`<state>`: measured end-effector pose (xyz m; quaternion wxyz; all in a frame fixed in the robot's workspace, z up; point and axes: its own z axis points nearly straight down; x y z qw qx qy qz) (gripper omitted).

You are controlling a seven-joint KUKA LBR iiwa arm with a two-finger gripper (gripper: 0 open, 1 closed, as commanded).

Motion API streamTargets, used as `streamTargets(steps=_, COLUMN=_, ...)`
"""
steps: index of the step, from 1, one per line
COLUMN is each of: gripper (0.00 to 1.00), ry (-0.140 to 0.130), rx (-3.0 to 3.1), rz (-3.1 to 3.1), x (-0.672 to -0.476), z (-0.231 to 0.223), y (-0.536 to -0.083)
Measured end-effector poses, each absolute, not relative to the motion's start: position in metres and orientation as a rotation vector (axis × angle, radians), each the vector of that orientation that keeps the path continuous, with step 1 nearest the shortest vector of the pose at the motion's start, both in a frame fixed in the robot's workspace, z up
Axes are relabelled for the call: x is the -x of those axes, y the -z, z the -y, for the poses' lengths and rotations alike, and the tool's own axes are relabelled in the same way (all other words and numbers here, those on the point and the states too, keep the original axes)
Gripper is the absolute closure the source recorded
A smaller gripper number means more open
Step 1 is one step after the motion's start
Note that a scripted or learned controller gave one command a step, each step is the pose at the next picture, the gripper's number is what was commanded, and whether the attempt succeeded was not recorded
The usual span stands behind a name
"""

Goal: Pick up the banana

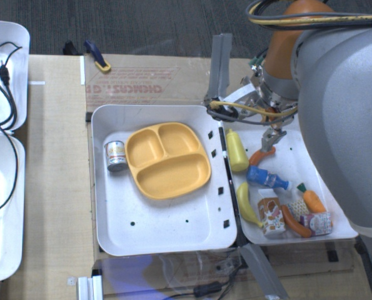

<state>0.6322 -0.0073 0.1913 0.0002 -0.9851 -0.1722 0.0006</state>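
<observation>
The banana (246, 203) is yellow and curved. It lies along the left wall of the right bin (326, 174), next to a juice carton (272, 217) and just below a blue bottle (267, 179). My gripper (275, 137) hangs over the back part of the right bin, just above an orange carrot (261, 157). It is well behind the banana and apart from it. Nothing shows in its grasp. The grey arm covers the right side of this bin.
A yellow squeeze bottle (237, 150) stands by the bin's left wall behind the banana. A sausage (296, 223), a second carrot (312, 200) and a small box (320, 223) crowd the front right. The left bin (167, 233) holds a yellow divided plate (168, 160) and a can (115, 155).
</observation>
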Motion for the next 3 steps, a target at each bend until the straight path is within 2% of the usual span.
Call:
streamTargets(steps=1, gripper=0.00, ry=-0.004, rx=3.048, rz=0.761, x=-0.638, z=-0.056, y=-0.191)
streamTargets(steps=2, gripper=0.00, ry=0.056, rx=3.056, rz=0.812, x=-0.626, z=-0.073, y=-0.149)
streamTargets(steps=3, gripper=0.00, ry=0.025, rx=3.059, rz=0.757, x=-0.599, z=-0.082, y=-0.143)
